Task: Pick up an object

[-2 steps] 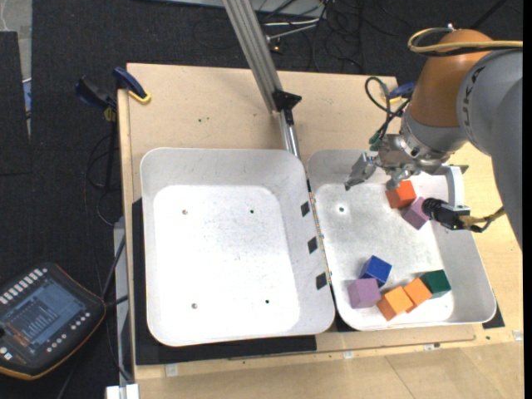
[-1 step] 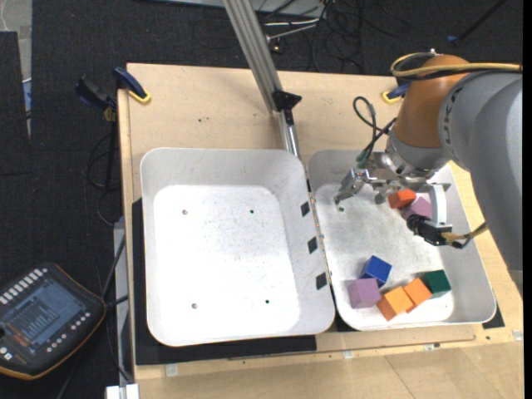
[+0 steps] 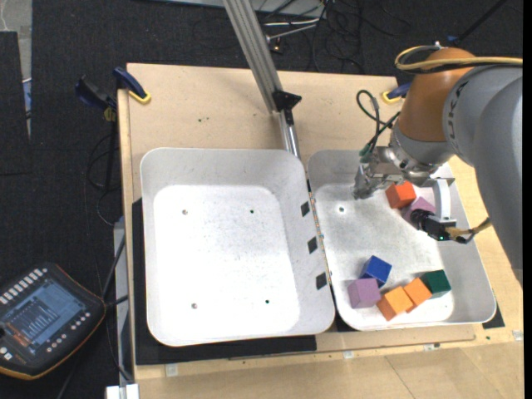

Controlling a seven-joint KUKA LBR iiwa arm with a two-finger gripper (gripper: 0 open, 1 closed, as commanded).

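Observation:
The right white bin [image 3: 349,231] holds several small blocks. An orange block [image 3: 401,194] and a pink block [image 3: 422,207] lie near its far right wall. A blue block [image 3: 377,268], a purple block [image 3: 363,292], a second orange block [image 3: 396,299] and a green block [image 3: 435,284] cluster by the near edge. My gripper [image 3: 364,188] hangs low over the far part of this bin, just left of the far orange block. I see nothing held in it.
The left white bin [image 3: 220,239] sits beside the right one. A slanted metal strut [image 3: 258,48] crosses the bench's far side. Clamps [image 3: 133,86] sit at the far left corner. A teach pendant [image 3: 41,314] lies off the bench at left.

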